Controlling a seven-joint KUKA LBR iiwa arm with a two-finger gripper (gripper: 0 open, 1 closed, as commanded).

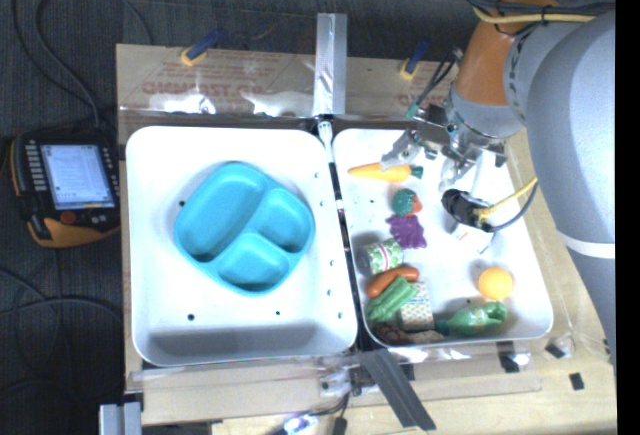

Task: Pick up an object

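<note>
1. Nearest edge of the right bin (525,243): a dark green toy vegetable (472,320) lies flat along the front wall. A patterned box (418,306) sits just to its left.
2. Against that box's left side: a green pod toy (392,299). A red-orange toy (392,278) touches it on the far side.
3. An orange ball (495,282) sits alone on the bin's right side, near the dark green toy vegetable but apart from it.
4. Middle of the right bin: a small striped can (383,255), with purple grapes (407,230) just beyond it and a round teal toy (405,201) beyond those.
5. The left bin (160,323) holds a blue divided plate (245,225), set cornerwise near the centre.
6. A handheld control unit (65,185) with a lit screen lies on the dark floor to the left of the worktop (250,73).
7. Far end of the right bin: a toy carrot (380,170) lies flat, tip pointing left.
8. The jaws hang low over the far end of the right bin, just right of the carrot's thick end. Nothing is seen between them. Whether they are spread or pressed together: cannot tell.
9. The arm (490,73) comes in from the far right, orange band uppermost.
</note>
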